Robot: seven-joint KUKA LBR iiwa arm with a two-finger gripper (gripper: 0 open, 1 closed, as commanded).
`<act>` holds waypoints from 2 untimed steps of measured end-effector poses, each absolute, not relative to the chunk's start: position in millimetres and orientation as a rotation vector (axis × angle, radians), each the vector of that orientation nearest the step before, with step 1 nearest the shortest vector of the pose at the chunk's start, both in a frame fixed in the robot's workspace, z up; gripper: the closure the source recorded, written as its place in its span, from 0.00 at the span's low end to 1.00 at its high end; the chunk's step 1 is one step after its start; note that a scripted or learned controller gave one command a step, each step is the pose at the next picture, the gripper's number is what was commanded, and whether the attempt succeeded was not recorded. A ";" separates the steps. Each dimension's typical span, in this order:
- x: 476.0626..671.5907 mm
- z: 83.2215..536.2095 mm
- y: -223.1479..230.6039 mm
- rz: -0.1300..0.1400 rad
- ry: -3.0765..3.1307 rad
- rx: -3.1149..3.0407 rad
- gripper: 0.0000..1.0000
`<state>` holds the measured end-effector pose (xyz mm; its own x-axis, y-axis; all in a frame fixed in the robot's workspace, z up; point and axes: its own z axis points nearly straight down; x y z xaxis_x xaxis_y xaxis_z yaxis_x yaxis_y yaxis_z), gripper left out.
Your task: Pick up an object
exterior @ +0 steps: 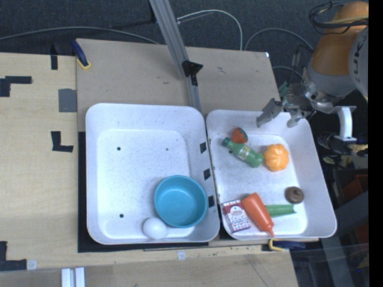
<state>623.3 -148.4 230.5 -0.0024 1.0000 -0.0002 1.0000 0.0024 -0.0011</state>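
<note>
Objects for picking are lying in the right-hand shallow white plastic bin [317, 178]: a small green plastic bottle [243, 153] is resting on its side toward 11 o'clock of that bin, with a small red strawberry-like toy [239, 135] touching its upper end, and a round orange pumpkin-shaped toy [276, 158] is sitting just beside the bottle at its 3 o'clock. A small brown doughnut-shaped piece [294, 194] is lying toward 4 o'clock of the bin, near the right wall. Along the 6 o'clock edge, an orange toy carrot with a green stem [262, 211] is lying at a slant, touching a small red and white printed carton [237, 216] at its 9 o'clock side. The two-finger gripper [279, 114] on the grey arm is hanging over the 1 o'clock corner of the right bin, above its rim, well apart from every toy; its two dark fingers are standing spread wide with nothing between them. The left-hand shallow white plastic bin [99, 154] is holding a round blue plastic bowl [180, 201] toward 5 o'clock, with a small white ball [155, 227] just beside the bowl at its 7 o'clock
</note>
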 end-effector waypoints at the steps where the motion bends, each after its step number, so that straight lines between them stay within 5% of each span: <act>1: 623.2 230.5 -148.4 0.002 -2.224 -2.218 0.00; 2: 629.7 171.3 -152.4 0.008 -2.220 -2.216 0.00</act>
